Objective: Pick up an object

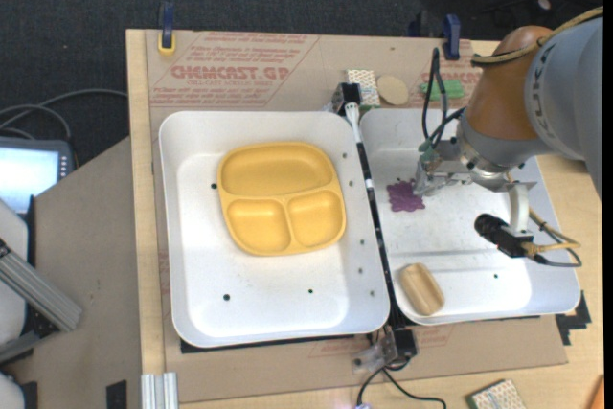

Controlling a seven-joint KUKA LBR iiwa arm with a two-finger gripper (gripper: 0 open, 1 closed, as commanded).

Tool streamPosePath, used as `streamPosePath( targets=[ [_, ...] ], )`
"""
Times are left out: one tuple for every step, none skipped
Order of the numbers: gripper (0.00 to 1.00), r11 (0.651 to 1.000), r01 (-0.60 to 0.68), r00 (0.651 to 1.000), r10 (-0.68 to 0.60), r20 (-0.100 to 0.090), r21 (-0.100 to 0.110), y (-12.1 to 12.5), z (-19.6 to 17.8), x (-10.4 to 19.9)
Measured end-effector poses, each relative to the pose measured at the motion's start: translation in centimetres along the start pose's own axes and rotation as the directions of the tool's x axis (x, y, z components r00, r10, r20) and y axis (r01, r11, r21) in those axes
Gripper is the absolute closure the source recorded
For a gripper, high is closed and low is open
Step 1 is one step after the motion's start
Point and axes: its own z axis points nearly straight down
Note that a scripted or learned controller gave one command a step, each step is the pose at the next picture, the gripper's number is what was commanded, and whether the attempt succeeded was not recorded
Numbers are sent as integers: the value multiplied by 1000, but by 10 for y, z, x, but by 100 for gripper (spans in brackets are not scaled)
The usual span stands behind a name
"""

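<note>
My gripper [425, 175] sits low in the right bin [460, 239], just beside the small purple piece [405, 197]; I can't tell whether it's spread or clamped. My worry: the piece looks flat, so a close off-centre may just nudge it aside

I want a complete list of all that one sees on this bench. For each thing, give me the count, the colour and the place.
left bin: 1, white, left side of the bench
right bin: 1, white, right side, next to the left bin
divided plate: 1, yellow, three compartments, middle of the left bin
purple thing: 1, purple, small, right bin, beside the gripper
tan oval thing: 1, tan, near left corner of the right bin
disc: 1, beige, on the board behind the right bin
clamps: 2, blue, far edge of the board
arm: 1, grey with orange band, from the right
gripper: 1, low over the right bin
</note>
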Motion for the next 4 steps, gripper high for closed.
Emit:
streamPosePath(
  targets=[
    [0,1000,0,1000,0,0,1,0,1,0],
    [0,1000,0,1000,0,0,5,-1,12,5],
    [100,1000,-1,1000,1,0,5,-1,2,5],
    [100,1000,8,1000,-8,-2,-4,-18,-93,73]
  ],
)
